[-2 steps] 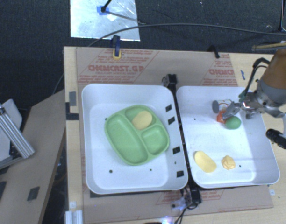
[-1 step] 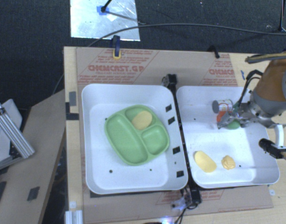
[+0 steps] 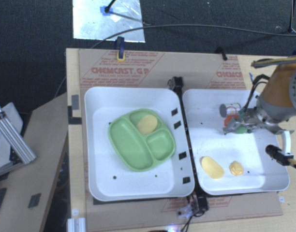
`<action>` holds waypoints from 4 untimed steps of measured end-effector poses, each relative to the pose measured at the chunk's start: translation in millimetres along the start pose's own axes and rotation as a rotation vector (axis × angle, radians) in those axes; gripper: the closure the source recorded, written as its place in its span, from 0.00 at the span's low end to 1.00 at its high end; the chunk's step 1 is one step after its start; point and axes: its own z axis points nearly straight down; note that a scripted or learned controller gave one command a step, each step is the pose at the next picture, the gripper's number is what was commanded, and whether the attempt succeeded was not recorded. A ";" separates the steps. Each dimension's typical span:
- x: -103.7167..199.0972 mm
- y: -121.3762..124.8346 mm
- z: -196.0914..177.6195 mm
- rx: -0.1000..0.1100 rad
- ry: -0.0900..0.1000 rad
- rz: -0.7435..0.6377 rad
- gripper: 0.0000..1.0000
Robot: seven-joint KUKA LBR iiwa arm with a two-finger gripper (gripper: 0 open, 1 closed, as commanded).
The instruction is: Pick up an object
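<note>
We see two white bins side by side on the tabletop [image 3: 153,64]. In the left bin [image 3: 102,178] sits a green divided plate [image 3: 133,146], and a pale yellow food piece [image 3: 147,124] lies in its upper compartment. In the right bin [image 3: 264,178], near the front wall, a yellow oblong piece [image 3: 212,167] lies close beside a smaller yellow lump [image 3: 236,168], the two apart. The arm [image 3: 282,93] reaches in from the right, and its hand [image 3: 232,124] sits low over the upper middle of the right bin, above something green and orange that we cannot identify. We cannot tell how the hand stands. A blue clamp [image 3: 120,47] grips the board's far edge.
</note>
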 end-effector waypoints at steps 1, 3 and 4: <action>-0.6 1.4 -12.1 -0.005 -0.002 -0.001 1.00; 3.4 -3.0 -103.7 -0.004 -0.001 -0.003 1.00; 8.4 2.8 -166.4 -0.007 -0.002 -0.005 1.00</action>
